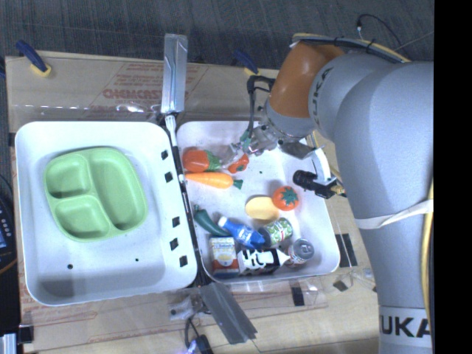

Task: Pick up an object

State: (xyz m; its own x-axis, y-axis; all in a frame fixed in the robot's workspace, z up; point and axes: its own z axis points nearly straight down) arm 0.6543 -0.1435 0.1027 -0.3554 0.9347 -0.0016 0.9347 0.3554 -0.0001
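— Look at that arm (376,139), all smooth grey casing, big rounded segments like fat tubes.

— And the orange band (295,80) above the wrist, glossy, catching the light. See the black cable (376,28) looping over the top?

— Yes, thin one. Down by the bottom there's white lettering (404,326), "UKA" showing on the grey.

— The gripper (253,140) end is small, metallic, pale parts with dark bits.

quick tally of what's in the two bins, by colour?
Green: 2, divided plate, can
Orange or red: 4, carrot, tomato, red-orange piece, jar
Yellow: 1, lemon
Blue: 1, bottle
Total: 8; others unclear
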